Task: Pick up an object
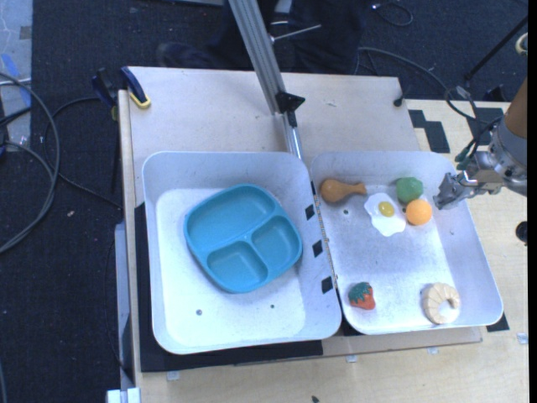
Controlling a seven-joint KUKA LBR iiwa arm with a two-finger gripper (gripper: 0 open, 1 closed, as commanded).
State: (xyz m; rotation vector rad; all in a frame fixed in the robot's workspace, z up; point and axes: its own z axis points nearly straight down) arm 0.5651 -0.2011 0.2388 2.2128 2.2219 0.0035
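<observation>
Our gripper (443, 193) hovers at the right bin's (470, 250) upper right edge, nothing between its fingers — whether they are spread we cannot tell. The orange ball (418, 213) sits just left of it; we should centre over it, clear of the fried egg (385, 213) and green piece (409, 189), before descending.

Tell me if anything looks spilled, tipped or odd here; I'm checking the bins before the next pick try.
Nothing stands out. The blue divided plate lies flat in the left bin. The toy foods sit apart on the floor of the right bin, with the orange ball touching the fried egg. The gripper is beside the ball.
</observation>
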